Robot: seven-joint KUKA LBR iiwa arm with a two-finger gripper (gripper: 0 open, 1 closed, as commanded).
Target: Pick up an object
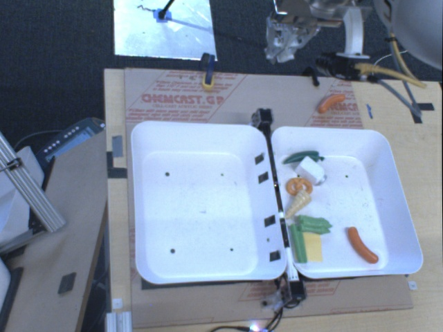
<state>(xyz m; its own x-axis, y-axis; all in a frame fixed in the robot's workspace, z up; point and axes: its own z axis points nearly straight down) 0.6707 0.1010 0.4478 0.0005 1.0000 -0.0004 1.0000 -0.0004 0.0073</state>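
My gripper (280, 50) hangs high above the bench's far edge, beyond the right bin (391, 178) and apart from every object. Its fingers point down with nothing seen between them. In the right bin lie a dark green pepper (302, 157), a white block (311, 170), an orange pretzel (298, 185), a cream cone-shaped piece (297, 203), a green leafy piece (313, 223), a green stalk (298, 244), a yellow slab (313, 247) and an orange sausage (363, 245).
The left bin (201, 206) stands beside the right one, joined by a black divider (271, 185). Another orange sausage (331, 103) lies on the cardboard behind the right bin. A yellow-and-blue clamp (208, 75) sits at the back edge. Cables (387, 71) run at back right.
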